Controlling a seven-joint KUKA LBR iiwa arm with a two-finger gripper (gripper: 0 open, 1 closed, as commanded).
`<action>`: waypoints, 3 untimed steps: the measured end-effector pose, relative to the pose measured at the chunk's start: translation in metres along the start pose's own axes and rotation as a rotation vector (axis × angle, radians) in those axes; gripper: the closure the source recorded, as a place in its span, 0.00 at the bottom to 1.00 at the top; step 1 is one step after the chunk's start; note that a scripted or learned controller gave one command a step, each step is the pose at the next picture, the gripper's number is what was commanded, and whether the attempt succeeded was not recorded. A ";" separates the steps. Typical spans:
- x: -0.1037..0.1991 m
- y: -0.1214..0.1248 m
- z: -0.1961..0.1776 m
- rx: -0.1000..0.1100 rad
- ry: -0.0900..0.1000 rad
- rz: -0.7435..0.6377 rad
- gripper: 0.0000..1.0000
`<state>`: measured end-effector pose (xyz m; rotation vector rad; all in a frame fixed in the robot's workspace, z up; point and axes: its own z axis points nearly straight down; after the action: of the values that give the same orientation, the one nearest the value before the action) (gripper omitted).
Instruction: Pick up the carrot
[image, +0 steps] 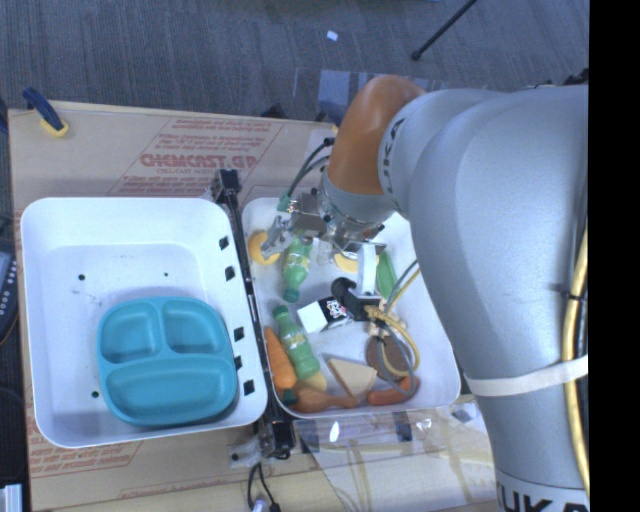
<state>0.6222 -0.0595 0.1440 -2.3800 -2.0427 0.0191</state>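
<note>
— Orange, down at the near-left of the right bin (432, 300): that's the carrot (280, 360), lying along the bin's left wall, just beside a green bottle (296, 343). Nothing is touching it.

— So the pick isn't made?

— Not from where I'm standing. The gripper (305, 232) is hovering at the far end of that same bin, over a second green bottle (294, 268) and a yellow piece (262, 247). Spread or pressed together, I cannot tell; the wrist is hiding that end of it.

— What's left, then?

— I'd say all of it: coming nearer, lowering, closing, lifting.

— Any room down there?

— It's looking tight. The carrot is sitting hard against the wall on its left, the bottle is crowding its right, and another orange piece (318, 401) and a tan wedge (351, 377) are packed at the near end. A black-and-white item (330, 310) is lying between gripper and carrot. The left bin (60, 250) is holding a blue divided plate (167, 360), with open floor toward its far side.
</note>
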 end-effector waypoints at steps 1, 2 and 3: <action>-0.133 0.049 -0.050 -0.011 -0.001 -0.175 0.00; -0.144 0.042 0.052 -0.007 0.006 -0.291 0.00; -0.143 0.043 0.042 -0.005 0.006 -0.299 1.00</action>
<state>0.6423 -0.2078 0.1027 -2.0474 -2.3734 0.0062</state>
